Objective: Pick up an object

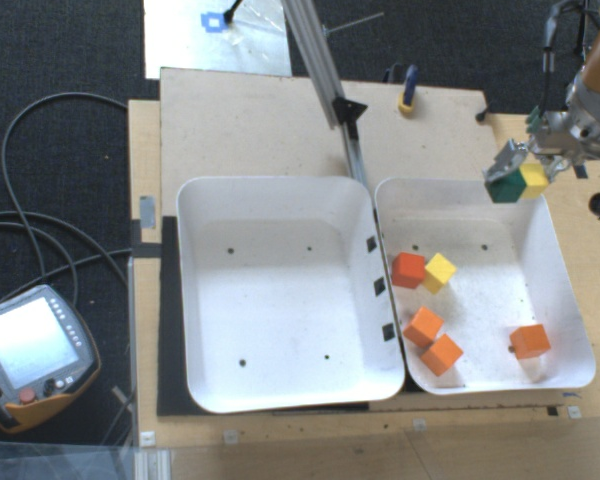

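Gripper (525, 171) up over the right bin's (565, 268) far corner, clamped on a green-and-yellow block (517, 183).

Down in that bin: four orange-ish cubes (424, 324) (one redder) plus one yellow cube (440, 271), so five loose. Left bin (195, 268) sits alongside.

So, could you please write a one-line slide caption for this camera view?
Gripper lifts a green-and-yellow block above the right bin, where five blocks remain.

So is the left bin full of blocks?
No, the left bin shows bare white floor, while the orange blocks and a yellow block lie in the right bin.
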### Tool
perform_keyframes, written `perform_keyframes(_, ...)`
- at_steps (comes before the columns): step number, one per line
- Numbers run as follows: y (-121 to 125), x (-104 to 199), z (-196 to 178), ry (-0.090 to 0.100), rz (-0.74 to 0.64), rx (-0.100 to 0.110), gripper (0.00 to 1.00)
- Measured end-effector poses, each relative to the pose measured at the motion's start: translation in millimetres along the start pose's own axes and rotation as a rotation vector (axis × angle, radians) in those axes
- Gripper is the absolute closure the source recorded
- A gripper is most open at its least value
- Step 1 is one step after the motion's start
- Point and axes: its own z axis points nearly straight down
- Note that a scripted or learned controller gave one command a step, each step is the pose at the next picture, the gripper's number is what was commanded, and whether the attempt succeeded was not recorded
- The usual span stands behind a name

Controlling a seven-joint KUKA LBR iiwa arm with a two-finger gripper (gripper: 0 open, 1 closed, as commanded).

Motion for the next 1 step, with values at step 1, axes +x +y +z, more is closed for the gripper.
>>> perform_keyframes(1, 0.6, 0.0, -11.0, -0.001, -0.004, -0.002, 1.0)
